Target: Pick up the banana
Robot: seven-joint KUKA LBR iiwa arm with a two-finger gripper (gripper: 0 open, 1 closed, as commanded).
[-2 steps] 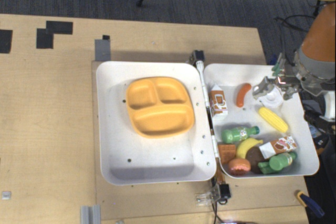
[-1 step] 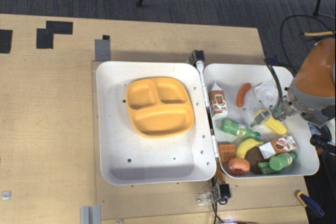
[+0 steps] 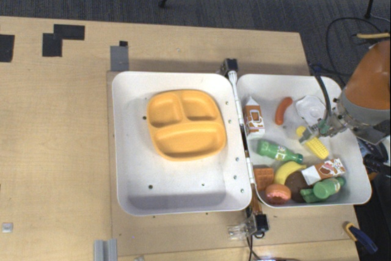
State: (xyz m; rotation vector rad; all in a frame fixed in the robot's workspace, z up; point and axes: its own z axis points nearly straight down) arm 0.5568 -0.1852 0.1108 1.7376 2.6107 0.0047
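The banana (image 3: 285,172) is short, yellow and curved. It lies in the front half of the right bin (image 3: 354,150), between a green bottle (image 3: 278,151) and a brown round piece (image 3: 297,183). My gripper (image 3: 319,129) comes in from the right and hangs low in the same bin, behind and to the right of the banana, just above a yellow corn cob (image 3: 316,147). It does not touch the banana. The arm's orange band (image 3: 369,77) rises over the bin's right rim.
The right bin also holds a red sausage (image 3: 283,110), a small carton (image 3: 253,119), a clear wrapper (image 3: 308,108), a red-and-white box (image 3: 330,168), a second green bottle (image 3: 324,189), a peach (image 3: 278,194) and a brown cracker (image 3: 263,175). An orange divided plate (image 3: 185,123) lies in the left bin (image 3: 131,192).
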